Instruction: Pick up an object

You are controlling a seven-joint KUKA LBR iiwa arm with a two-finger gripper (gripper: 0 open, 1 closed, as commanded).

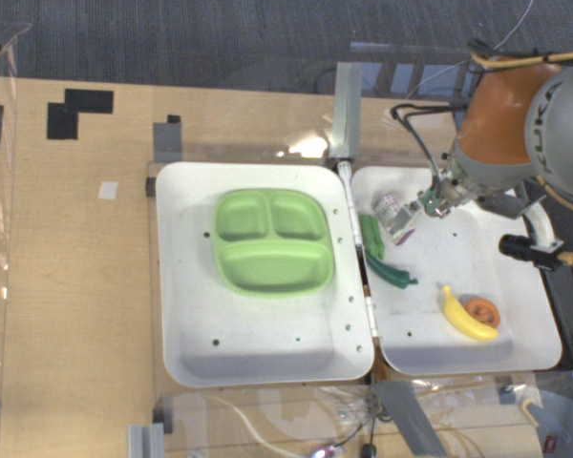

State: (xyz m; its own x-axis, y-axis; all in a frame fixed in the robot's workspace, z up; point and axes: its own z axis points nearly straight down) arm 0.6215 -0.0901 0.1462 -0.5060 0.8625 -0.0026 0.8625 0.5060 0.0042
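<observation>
A robotics test lab: a grey arm (544, 132) with an orange band reaches in from the right of the frame over a pale wooden bench (67, 256) carrying two shallow white bins (267, 365) side by side. Black marker patches (76, 111) sit on the bench at upper left, loose cables (415, 122) trail at upper right, and dark grey carpet (220, 17) runs across the top.

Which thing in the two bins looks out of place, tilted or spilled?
Nothing looks spilled or broken. The green divided plastic plate lies flat in the left white bin. In the right white bin, the yellow banana touches an orange round piece.
</observation>
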